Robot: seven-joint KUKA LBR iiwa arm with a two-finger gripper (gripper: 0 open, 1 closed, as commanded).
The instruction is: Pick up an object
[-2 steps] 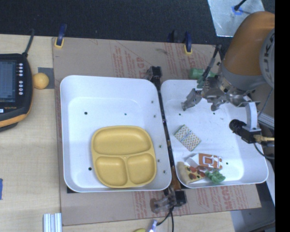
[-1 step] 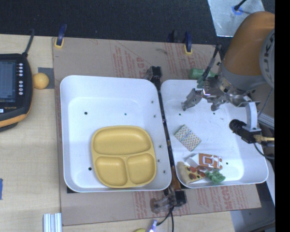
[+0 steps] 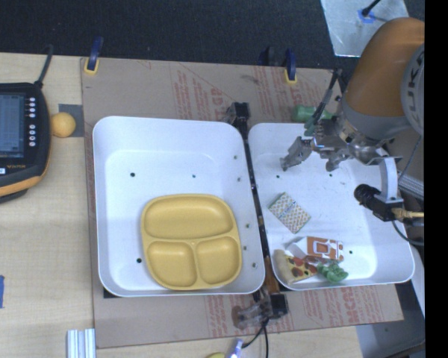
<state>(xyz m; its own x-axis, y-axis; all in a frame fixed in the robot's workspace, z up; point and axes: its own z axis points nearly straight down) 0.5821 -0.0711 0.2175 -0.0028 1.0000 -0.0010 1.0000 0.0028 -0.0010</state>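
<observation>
Robotics lab, teach pendant [image 3: 11, 142] on wood bench [image 3: 30, 274], clamped cardboard sheet [image 3: 179, 88] w/ two white bins [image 3: 108, 200].

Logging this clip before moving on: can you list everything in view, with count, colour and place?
Bins: two, white, side by side on the bench.
Divided tray: one, yellow, three compartments, in the left bin.
Patterned packet: one, white with a blue-grey pattern, middle of the right bin.
Small items pile: several, orange, white, yellow and green, front of the right bin; individual kinds too small to tell.
Ball: one, yellow-orange, on the bench left of the bins.
Handheld pendant: one, black and orange, at the left edge.
Clamps: two, blue, at the far edge of the board.
Arm: one, grey and orange, from the right.
Gripper: one, fingers apart, above the right bin's far part, holding nothing.
</observation>
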